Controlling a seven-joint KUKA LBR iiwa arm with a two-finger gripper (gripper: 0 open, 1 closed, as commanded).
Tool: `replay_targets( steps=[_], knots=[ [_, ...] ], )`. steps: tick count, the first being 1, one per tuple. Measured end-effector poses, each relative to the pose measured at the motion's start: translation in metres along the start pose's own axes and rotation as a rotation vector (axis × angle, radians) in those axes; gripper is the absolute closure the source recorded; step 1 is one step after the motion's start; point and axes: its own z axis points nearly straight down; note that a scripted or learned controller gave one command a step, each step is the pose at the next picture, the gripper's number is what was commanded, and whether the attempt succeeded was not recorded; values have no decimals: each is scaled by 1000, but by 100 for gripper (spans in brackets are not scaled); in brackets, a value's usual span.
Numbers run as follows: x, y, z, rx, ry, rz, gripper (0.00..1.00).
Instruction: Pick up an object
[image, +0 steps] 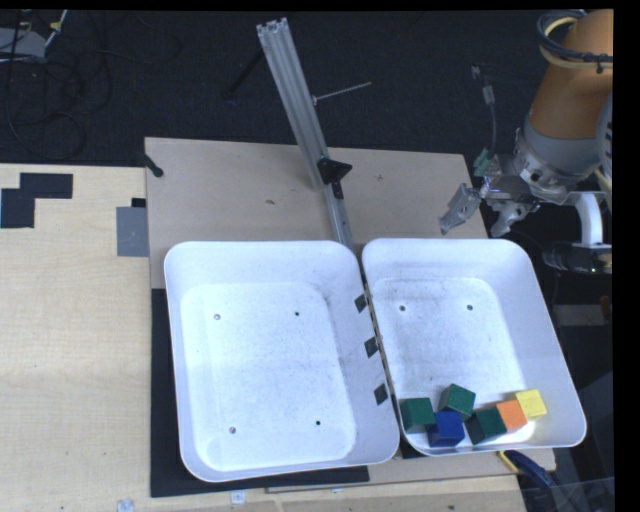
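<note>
While the arm hangs off past the far right corner of the bench, here is how things stand:

Arm: grey with an orange band (578, 40), reaching in from the right, wrist above the bench's far right corner and beyond the far edge of the right bin.

Gripper (478, 208): raised over the bare board just outside the right bin's far rim; the two fingers look spread apart, one grey fingertip (455, 213) angled out to the left, with nothing between them.

Right bin (545, 300): shallow, white, touching the left bin along their shared edge; all the blocks sit crowded along its near edge, toward the near right corner.

Blocks, left to right: a dark green cube (417, 412) nearest the shared edge; a blue cube (447, 429) just beside it and closer to the near rim; a second green cube (460, 399) tilted, resting behind the blue one; a third dark green cube (486, 425) touching the orange cube (511, 413); a yellow cube (530, 403) against the orange one, closest to the right wall.

Gap between gripper and blocks: well apart, the whole length of the right bin lies between them.

Left bin (190, 300): white, with small dark dots on its floor.

Divider: three small black clips (371, 346) along the edge where the bins meet.

Metal rail (300, 110): a grey bar slanting from the far side down to the bins' shared far corner.
</note>
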Motion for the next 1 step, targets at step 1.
replay_targets(
  steps=[1],
  knots=[
    [-28, -103, 101, 10, 2, 10, 0]
  ],
)
